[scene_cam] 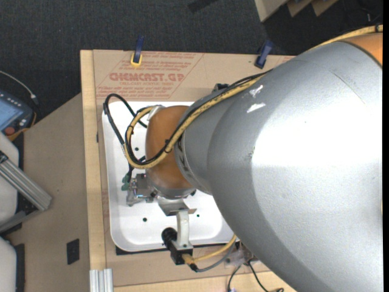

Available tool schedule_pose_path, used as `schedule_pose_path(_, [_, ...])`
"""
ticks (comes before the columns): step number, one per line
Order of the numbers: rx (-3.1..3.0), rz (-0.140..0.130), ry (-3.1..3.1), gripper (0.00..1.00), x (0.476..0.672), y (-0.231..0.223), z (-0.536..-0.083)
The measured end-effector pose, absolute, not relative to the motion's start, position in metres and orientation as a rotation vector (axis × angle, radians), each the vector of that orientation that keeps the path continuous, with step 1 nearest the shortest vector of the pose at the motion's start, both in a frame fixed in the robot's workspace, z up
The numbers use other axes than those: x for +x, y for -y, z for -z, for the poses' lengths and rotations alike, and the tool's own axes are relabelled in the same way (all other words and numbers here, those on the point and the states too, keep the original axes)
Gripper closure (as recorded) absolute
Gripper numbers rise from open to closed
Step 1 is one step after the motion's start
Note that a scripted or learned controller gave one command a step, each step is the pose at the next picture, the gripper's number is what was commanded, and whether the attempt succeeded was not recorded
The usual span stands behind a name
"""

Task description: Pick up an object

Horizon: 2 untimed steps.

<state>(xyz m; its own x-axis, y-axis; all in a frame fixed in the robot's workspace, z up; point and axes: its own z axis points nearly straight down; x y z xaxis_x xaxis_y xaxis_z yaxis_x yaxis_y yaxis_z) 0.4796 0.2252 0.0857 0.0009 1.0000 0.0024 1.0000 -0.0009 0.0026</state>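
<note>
No object could be made out in the white bin (124, 224); the arm (273, 163) covered most of it. Whether the jaws were open or shut couldn't be told. Gripper (135, 190) sat low over the bin's left part, under the orange band (161, 145). Yellow and black cables (130, 135) looped off the wrist. Bin sat on the desk (91, 132), brown cardboard sheet (149, 72) at the far end.

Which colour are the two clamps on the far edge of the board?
The left clamp is blue and yellow, the right clamp blue, in the camera view.
</note>
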Motion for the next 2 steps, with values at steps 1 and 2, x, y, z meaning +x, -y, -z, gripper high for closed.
schedule_pose_path(1, [2.222,-0.006,-2.22,0.0,0.4796,-0.2252,-0.0857])
schedule_pose_path(2, [2.222,-0.006,-2.22,0.0,0.4796,-0.2252,-0.0857])
